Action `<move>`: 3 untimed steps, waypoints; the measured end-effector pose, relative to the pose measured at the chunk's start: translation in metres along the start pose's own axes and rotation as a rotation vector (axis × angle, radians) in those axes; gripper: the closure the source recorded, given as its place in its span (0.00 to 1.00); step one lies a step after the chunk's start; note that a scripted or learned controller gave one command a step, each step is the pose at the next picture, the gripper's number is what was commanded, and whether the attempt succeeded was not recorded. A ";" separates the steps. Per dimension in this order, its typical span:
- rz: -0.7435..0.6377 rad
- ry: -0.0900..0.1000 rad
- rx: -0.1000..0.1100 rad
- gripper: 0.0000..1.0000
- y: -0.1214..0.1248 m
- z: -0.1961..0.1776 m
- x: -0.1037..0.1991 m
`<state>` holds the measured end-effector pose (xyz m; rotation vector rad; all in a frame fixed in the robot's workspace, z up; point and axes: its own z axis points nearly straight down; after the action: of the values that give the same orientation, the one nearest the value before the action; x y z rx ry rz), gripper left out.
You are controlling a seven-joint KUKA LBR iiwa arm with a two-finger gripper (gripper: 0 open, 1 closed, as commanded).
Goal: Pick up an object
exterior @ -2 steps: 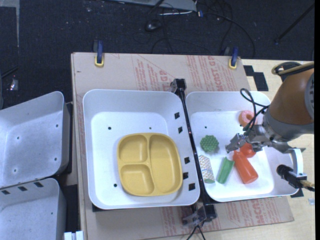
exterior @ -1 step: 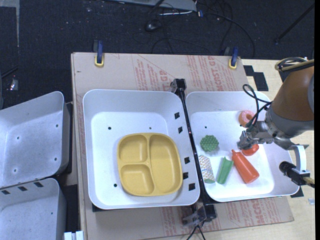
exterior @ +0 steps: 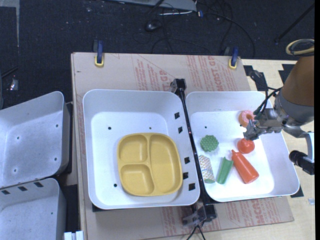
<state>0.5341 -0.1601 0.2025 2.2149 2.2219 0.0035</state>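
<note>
the gripper is hovering in the right bin just above a small red tomato; can't tell its grip state.

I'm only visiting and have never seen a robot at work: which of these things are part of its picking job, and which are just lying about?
Job:
gripper
red ball
orange bottle
green tube
green round piece
patterned packet
pink piece

Lying about:
yellow tray
blue clamps
floor cables

Faint red print on the cardboard sheet, perhaps "SCOTT", barely legible.
</note>
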 end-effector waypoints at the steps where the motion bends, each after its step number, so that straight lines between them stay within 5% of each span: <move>1: 0.000 0.000 -0.001 1.00 0.002 -0.048 0.000; 3: -0.003 0.002 0.006 1.00 -0.001 -0.038 0.095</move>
<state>0.5326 -0.0652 0.2403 2.2152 2.2294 -0.0002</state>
